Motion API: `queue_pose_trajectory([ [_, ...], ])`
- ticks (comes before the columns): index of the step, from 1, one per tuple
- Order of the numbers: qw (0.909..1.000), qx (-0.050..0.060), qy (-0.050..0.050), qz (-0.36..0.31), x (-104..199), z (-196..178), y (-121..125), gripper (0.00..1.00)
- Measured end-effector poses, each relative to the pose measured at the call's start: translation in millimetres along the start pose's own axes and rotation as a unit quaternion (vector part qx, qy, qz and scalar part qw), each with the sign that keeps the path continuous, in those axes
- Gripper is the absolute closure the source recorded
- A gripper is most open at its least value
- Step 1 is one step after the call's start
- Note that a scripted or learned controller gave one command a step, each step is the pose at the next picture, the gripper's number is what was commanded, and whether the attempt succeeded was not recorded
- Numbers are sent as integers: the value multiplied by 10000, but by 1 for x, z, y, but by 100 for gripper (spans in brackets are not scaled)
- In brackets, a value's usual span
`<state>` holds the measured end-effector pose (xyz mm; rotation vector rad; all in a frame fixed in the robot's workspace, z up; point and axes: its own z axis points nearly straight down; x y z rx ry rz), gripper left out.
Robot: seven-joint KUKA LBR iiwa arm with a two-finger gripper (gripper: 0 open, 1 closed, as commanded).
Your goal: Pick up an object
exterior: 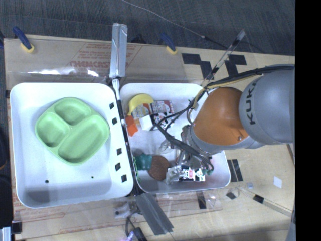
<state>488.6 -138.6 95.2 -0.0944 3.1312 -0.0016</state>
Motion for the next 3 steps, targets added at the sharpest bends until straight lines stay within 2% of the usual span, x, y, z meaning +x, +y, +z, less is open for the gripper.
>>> queue_pose_trajectory([
  [1,9992,-15,49,401,-115,5,8,0],
  [2,9984,-10,51,567,-66,4,45,0],
  [3,9997,-1,21,225,-145,2,31,0],
])
